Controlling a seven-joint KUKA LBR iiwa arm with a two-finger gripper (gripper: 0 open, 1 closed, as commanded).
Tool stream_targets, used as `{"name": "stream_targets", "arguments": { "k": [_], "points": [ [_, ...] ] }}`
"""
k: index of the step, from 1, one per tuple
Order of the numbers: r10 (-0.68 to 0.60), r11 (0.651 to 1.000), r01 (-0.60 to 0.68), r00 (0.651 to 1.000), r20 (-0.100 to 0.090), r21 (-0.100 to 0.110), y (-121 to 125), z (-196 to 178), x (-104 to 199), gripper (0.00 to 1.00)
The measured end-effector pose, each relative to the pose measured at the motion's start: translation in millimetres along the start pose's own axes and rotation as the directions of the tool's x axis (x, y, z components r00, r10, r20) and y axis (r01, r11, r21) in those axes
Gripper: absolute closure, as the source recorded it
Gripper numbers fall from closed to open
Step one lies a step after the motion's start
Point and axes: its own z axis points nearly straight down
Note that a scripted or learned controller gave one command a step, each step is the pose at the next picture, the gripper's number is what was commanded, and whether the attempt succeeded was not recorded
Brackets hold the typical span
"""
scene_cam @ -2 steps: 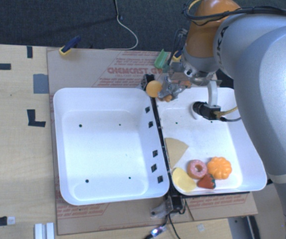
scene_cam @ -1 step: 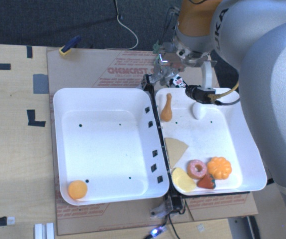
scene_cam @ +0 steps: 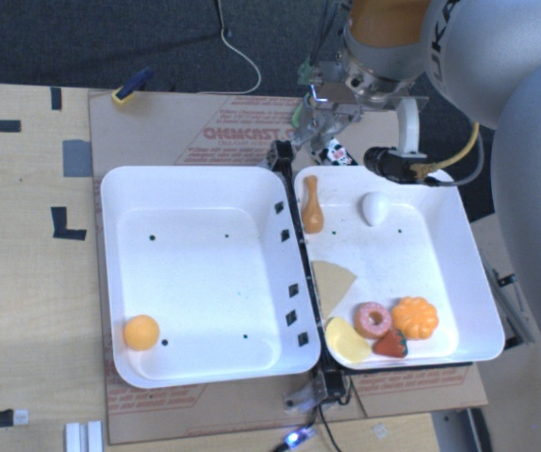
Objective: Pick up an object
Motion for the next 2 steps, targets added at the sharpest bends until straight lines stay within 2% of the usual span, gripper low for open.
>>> {"name": "stream_targets", "arguments": {
  "k": [1,2],
  "points": [
    [0.007,1.0,-0.007,1.0,0.003,0.009,-23.7,14.4,-57.4,1.0],
    [0.002,1.0,-0.002,1.0,0.002,0.011,-22.0,57.9,-31.4,1.0]
  ]
}}
